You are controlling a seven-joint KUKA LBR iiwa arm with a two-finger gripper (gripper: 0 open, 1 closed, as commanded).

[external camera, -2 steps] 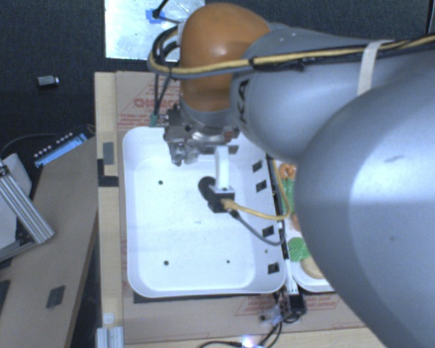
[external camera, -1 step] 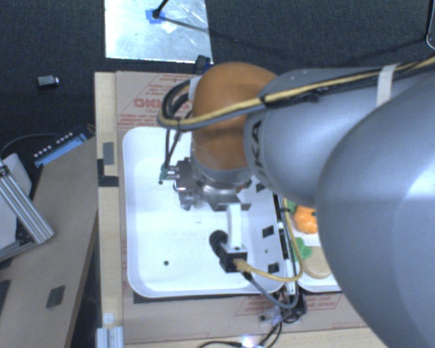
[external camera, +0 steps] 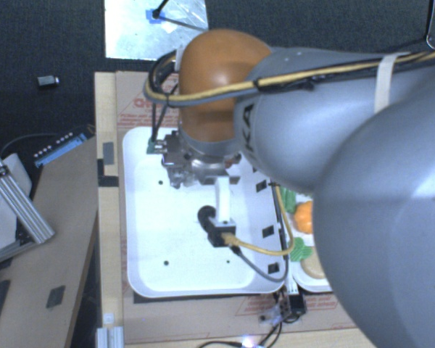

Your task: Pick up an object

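My arm reaches in from the right, and its orange band (external camera: 217, 85) hangs over the far part of the left white bin (external camera: 152, 259). Below the band, the grey metal wrist and gripper (external camera: 197, 167) point down into that bin. A white bar (external camera: 222, 200) and a black fitting (external camera: 214, 228) with a yellow cable hang beside it. In the right bin, a strip beside the arm shows an orange object (external camera: 304, 216), a green object (external camera: 299, 249) and a pale round object (external camera: 313, 268). The arm hides most of that bin.
The bulky grey arm link (external camera: 362, 194) covers the right half of the view. A divider with black clips (external camera: 277, 230) runs between the bins. Cardboard (external camera: 130, 107) lies under the bins. Metal rails (external camera: 14, 201) and a bench edge stand at the left.
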